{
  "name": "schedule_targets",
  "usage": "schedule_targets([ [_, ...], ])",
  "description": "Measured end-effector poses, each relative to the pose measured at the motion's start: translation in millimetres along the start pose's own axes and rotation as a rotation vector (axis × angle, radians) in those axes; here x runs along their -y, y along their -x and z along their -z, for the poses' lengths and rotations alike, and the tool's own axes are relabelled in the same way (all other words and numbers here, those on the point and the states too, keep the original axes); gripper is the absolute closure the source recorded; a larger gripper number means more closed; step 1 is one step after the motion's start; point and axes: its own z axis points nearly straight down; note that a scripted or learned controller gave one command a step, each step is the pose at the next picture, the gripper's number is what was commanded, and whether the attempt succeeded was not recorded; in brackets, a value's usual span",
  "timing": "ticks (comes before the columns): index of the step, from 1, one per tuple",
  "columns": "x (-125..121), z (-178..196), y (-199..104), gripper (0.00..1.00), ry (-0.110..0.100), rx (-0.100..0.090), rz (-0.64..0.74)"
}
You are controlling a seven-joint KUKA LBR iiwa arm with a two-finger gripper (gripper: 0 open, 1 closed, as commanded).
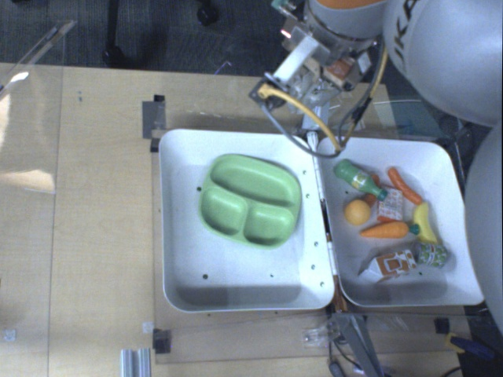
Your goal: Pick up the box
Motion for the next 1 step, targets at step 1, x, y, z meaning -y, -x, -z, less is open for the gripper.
schedule_targets([
  [1,-49.7,-51.3,26.3,1.0,-0.002,0.002,0.108],
])
